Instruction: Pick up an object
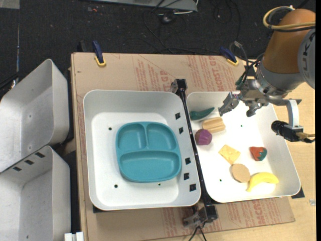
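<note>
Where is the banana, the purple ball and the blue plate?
banana (262, 180): camera view, middle of its yellow curve.
purple ball (203, 136): camera view, its centre.
blue plate (148, 151): camera view, ridge between its compartments.

**Even overhead light, soft picture**

The scene is brightly and evenly lit from above. The two white bins, left (95, 134) and right (281, 159), look bright but keep their detail, with only mild glare on the left bin's near rim. Shadows are short and soft: a faint one lies under the teal tray (148, 151), and darker ones fill the gap between the bins. The far floor (50, 24) falls off to near black. The picture is slightly soft and grainy throughout; the arm (288, 44) at right shows a little blur, and small items lack crisp edges.
</note>
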`<state>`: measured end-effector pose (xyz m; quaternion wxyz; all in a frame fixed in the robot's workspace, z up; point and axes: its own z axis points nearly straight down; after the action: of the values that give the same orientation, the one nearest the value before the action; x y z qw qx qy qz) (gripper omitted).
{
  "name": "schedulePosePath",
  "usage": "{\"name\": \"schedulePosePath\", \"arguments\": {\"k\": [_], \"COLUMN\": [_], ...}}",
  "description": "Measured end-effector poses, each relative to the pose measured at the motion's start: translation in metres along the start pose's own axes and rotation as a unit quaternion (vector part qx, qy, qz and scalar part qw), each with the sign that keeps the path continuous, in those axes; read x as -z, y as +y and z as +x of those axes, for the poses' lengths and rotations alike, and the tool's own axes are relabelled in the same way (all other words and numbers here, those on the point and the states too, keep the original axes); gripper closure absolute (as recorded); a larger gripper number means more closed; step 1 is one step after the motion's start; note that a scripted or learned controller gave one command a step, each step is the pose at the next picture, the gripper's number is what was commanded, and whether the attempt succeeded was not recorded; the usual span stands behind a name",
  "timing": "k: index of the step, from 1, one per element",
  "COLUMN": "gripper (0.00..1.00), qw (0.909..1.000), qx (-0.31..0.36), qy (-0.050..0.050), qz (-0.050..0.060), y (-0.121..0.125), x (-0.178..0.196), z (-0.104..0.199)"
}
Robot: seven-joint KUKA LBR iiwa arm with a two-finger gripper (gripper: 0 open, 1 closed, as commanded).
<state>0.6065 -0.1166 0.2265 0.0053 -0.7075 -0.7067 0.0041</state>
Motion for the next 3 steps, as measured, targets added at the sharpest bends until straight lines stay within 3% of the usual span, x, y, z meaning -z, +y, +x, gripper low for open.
{"name": "schedulePosePath", "arguments": {"k": [1, 3], "gripper": [0.00, 0.00], "qw": [1.0000, 1.0000], "qx": [0.001, -0.001], "qy": [-0.001, -0.001], "qz": [-0.007, -0.004], "y": [0.003, -0.007], "x": [0.008, -0.109], "z": [0.000, -0.014]}}
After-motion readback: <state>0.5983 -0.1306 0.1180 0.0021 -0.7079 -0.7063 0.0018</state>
